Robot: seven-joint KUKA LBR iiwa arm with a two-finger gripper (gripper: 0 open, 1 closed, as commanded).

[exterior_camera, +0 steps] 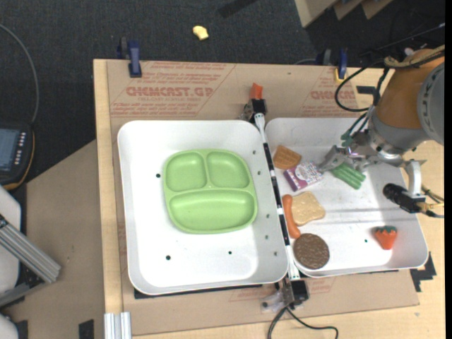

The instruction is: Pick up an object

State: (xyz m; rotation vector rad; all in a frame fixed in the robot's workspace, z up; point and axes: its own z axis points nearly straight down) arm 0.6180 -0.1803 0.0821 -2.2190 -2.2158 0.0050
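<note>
Brown patty (311,251), round, at the right bin's (353,265) near rim, well below the fingers. Gripper (344,160): over the right bin's middle, fingers spread and released, nothing between them. Green block (349,176): tilted, just under and beside the fingertips; contact cannot be told. Purple packet (302,176): just left of the fingers, lying flat. Tan wedge (287,157): left of the packet, near the divider. Toast slice (307,208): below-left of the fingers, touching an orange sausage (289,216) that lies along the bin's left wall. Strawberry (385,237): below-right of the fingers, apart from the rest. Left bin (141,189): well left of the fingers, bearing a green three-section plate (209,191). Arm (413,104): grey with orange band, entering from the right above the gripper.
</note>
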